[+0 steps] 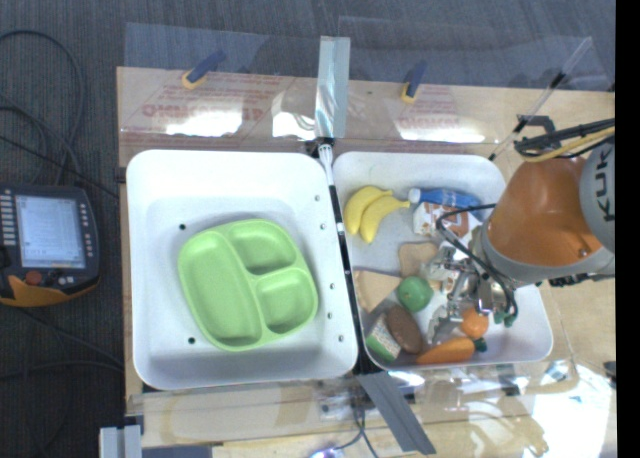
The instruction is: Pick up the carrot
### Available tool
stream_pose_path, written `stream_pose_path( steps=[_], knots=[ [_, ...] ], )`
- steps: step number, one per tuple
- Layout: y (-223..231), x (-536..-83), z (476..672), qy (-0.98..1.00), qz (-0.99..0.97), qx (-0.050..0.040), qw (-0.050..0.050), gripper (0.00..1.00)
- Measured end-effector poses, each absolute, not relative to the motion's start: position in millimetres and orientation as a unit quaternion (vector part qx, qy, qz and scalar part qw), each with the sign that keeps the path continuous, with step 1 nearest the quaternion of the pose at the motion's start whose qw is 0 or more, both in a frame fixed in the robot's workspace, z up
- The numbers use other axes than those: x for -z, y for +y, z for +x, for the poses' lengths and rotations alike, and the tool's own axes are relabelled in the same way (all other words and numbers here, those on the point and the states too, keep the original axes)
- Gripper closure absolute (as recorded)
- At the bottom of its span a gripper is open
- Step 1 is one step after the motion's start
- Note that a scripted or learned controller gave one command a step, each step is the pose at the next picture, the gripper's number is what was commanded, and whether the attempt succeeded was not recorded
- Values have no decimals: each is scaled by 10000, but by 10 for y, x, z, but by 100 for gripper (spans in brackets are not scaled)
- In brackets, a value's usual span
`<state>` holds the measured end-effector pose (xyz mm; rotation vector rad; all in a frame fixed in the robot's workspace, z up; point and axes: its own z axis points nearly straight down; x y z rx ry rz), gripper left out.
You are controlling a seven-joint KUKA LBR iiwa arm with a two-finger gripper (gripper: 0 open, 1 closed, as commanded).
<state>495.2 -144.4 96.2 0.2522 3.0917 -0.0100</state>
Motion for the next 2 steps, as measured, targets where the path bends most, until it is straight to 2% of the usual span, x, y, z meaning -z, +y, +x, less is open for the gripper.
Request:
stream_pose_path(
  steps=[1, 2],
  knots=[
    [-1591, -964, 4956, 9975, -683, 53, 192, 0],
    [-1580, -1077, 4981, 9974, -686, 58, 217, 100]
  ],
)
